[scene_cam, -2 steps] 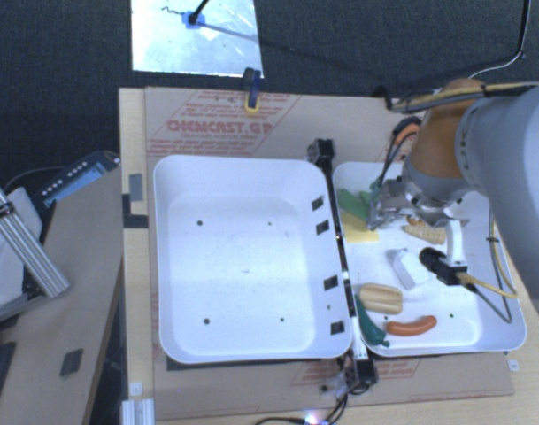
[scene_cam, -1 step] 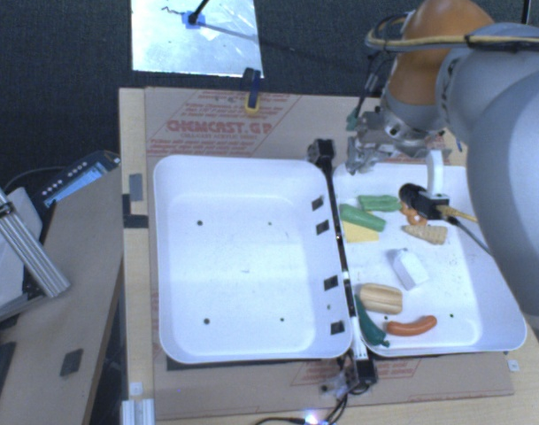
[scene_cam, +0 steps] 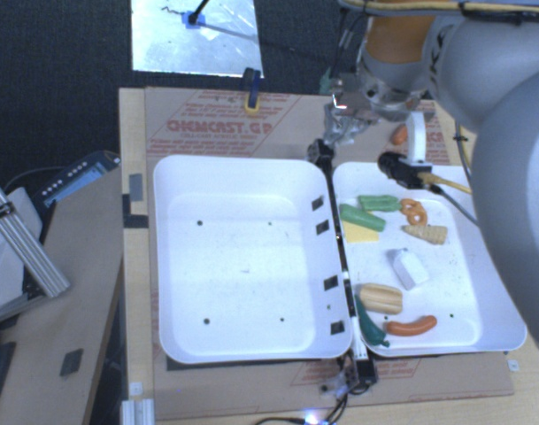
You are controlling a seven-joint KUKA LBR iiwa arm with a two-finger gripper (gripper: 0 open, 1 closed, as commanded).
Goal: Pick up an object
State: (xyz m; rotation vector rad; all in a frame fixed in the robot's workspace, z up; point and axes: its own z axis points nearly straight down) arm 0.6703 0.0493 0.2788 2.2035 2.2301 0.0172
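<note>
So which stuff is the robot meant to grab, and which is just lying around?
For the job:
- gripper
- right bin with its toy food: green bean, cheese, pretzel, white block, bread roll, sausage

Just lying about:
- left bin
- yellow clamp
- shiny sheet

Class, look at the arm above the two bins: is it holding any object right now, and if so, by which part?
It cannot be told. The gripper sits near the top edge of the right bin, and nothing is visibly held in it. The toy foods lie in that bin.
</note>
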